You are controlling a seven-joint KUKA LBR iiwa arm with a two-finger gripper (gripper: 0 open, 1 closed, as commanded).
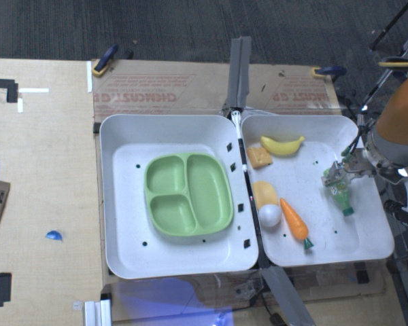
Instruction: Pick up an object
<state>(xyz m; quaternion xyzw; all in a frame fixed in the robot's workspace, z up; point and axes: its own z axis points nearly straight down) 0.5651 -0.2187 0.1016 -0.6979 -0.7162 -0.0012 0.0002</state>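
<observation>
My gripper is low over the right side of the right bin, reaching in from the right. Directly below and touching it in the view lies a small clear-green object; whether it is gripped is unclear. Further left in this bin are a yellow banana, an orange-brown block, a pale yellow piece, a white ball and a carrot with a green stem.
The left bin holds a green three-compartment plate. A grey divider post rises behind the seam between the bins. Cardboard lies behind them and wooden bench to the left.
</observation>
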